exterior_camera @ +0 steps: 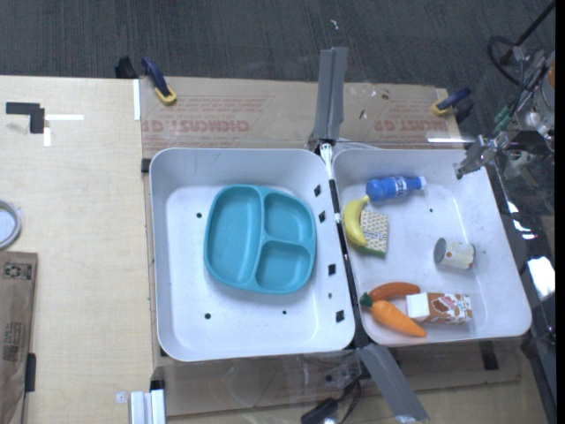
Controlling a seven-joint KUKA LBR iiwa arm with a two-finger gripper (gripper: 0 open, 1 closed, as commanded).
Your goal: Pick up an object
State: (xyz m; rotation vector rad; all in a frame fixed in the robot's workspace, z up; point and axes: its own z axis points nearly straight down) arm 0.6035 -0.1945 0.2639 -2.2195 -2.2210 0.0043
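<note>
- Gripper: at the upper right of the frame, over the top right corner of the right bin. I cannot tell how the jaws stand; nothing shows between them.
- Nearest candidates: blue bottle at upper centre of that bin, small cup lying on its side at mid right.
- Further out: banana touching a patterned sponge; carrots against a carton at the lower edge.
- Left bin: teal divided plate.
- Risk, in my judgement: bottle and cup could roll off the jaws; crowded pairs invite a double contact or a miss.
</note>
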